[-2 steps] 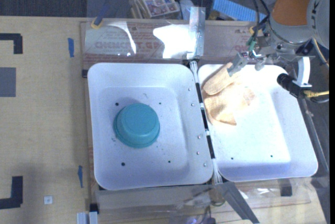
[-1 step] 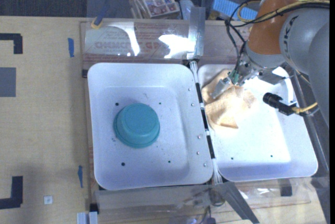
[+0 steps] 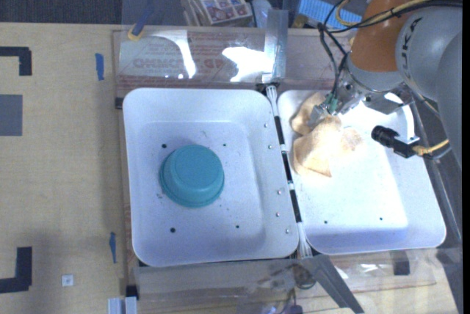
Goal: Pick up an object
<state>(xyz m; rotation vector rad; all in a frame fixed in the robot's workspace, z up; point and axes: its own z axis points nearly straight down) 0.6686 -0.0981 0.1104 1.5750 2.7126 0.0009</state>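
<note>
A crumpled tan cloth (image 3: 317, 147) lies in the right bin (image 3: 382, 224), bunched against its far left corner. My gripper (image 3: 330, 107) comes down from the right and sits on the upper part of the cloth, touching it or pressed into its folds. The cloth hides the gripper's tip. An upturned teal bowl (image 3: 192, 174) rests in the middle of the left bin (image 3: 147, 114), well away from the gripper.
The ridge between the two bins (image 3: 283, 166) runs just left of the cloth. A clear plastic sheet (image 3: 198, 59) stands behind the bins. The arm's grey body and orange band (image 3: 389, 19) hang over the right bin's far right corner.
</note>
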